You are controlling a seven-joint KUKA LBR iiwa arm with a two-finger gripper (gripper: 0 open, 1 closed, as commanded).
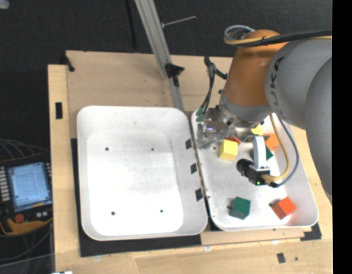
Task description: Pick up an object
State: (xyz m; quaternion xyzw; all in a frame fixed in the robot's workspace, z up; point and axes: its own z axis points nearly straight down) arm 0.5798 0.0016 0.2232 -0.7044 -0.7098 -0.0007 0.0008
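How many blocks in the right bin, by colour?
Yellow block: 1 in full view
Green block: 1
Orange block: 1
Total: 3 clearly visible; coloured bits under the arm can't be counted.

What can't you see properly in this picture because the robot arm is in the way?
- Gripper: in the camera view its fingers blend into dark clutter under the arm, so open or shut is unclear.
- Right bin: the arm covers its far part.
- Small orange and green bits near the yellow block: mostly hidden by the arm and cables, so their shape is unclear.
- Tablet screen: text too small.
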